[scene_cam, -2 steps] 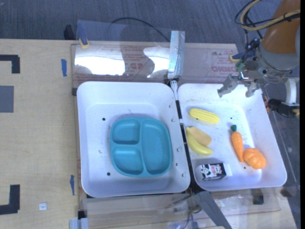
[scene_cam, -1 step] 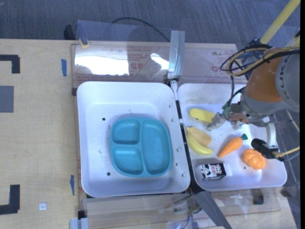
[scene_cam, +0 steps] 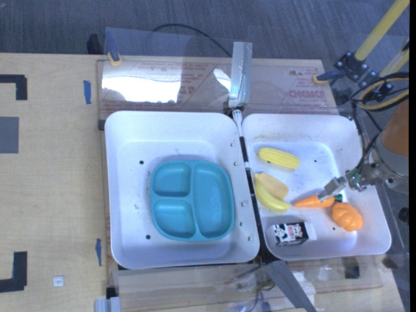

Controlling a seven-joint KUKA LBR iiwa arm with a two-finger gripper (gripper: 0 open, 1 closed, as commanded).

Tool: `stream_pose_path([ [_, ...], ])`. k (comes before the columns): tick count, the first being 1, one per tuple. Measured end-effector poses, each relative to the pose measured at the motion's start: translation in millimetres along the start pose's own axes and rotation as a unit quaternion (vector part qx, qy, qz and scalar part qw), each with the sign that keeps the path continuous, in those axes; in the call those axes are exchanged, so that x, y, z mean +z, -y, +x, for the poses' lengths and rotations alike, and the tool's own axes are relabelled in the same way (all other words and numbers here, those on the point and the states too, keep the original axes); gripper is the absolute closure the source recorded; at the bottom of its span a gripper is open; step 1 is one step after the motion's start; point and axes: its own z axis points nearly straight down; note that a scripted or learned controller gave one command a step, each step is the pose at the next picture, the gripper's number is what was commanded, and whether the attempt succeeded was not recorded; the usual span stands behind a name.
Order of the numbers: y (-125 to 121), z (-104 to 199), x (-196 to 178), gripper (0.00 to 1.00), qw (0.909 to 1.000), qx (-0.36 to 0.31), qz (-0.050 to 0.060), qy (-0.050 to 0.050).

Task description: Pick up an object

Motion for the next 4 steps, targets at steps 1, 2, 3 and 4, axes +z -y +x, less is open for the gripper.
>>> stream_pose_path([
  [1,14.7,-22.6,54.2,0.0,0.9974,-0.072,-0.005,-0.003],
  [2,14.2,-25.7,43.5,1.0,0.9975,-0.07,-0.007,0.002],
  [3,14.1,-23.5,44.7,0.0,0.9974,-0.072,-0.006,-0.001],
  [4,-46.0,-17.4,56.7,0.0,0.9993,0.038,-0.003,0.002],
])
